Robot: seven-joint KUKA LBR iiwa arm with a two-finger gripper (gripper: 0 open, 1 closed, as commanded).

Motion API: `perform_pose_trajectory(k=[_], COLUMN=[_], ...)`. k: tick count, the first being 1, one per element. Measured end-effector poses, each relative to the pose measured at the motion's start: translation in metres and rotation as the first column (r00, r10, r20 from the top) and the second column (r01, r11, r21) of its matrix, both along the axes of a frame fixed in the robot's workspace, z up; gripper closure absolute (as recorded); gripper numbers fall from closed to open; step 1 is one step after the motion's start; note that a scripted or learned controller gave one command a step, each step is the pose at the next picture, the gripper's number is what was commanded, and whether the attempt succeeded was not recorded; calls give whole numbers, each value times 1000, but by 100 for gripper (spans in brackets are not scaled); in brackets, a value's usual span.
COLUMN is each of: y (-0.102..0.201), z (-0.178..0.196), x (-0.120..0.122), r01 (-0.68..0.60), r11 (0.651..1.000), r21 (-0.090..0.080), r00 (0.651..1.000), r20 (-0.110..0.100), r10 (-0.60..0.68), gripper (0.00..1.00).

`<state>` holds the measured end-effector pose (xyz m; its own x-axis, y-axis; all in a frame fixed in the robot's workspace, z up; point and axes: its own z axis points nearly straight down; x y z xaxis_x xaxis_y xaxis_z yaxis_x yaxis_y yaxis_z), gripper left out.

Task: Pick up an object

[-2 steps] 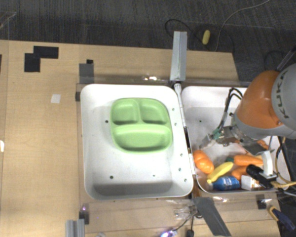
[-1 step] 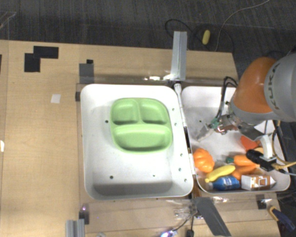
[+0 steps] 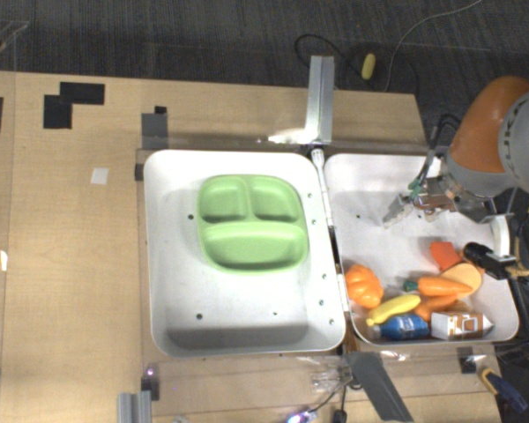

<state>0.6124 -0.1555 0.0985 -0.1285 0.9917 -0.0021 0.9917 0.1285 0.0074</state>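
The big grey arm (image 3: 502, 135) with its orange band reaches in from the right and leans over the right bin (image 3: 370, 179). Its gripper (image 3: 404, 208) hangs above the bare top part of that bin, with the fingers spread apart and nothing between them. Far to the gripper's left, the green plate (image 3: 249, 221) lies in the left bin (image 3: 172, 236). Below the gripper, well apart, the toys crowd together: an orange pepper (image 3: 363, 285), a carrot (image 3: 443, 285), a yellow banana (image 3: 393, 307), a blue bottle (image 3: 404, 327) and a small white carton (image 3: 460, 326).
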Motion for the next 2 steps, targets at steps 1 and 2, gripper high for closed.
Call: perform_pose_trajectory(k=[1,2], y=[-22,-19], z=[-10,4], x=[19,22], r01=[-61,-70], r11=[998,998], r21=[-2,-4], r00=[998,997], r20=[2,12], r10=[61,70], gripper=[0,100])
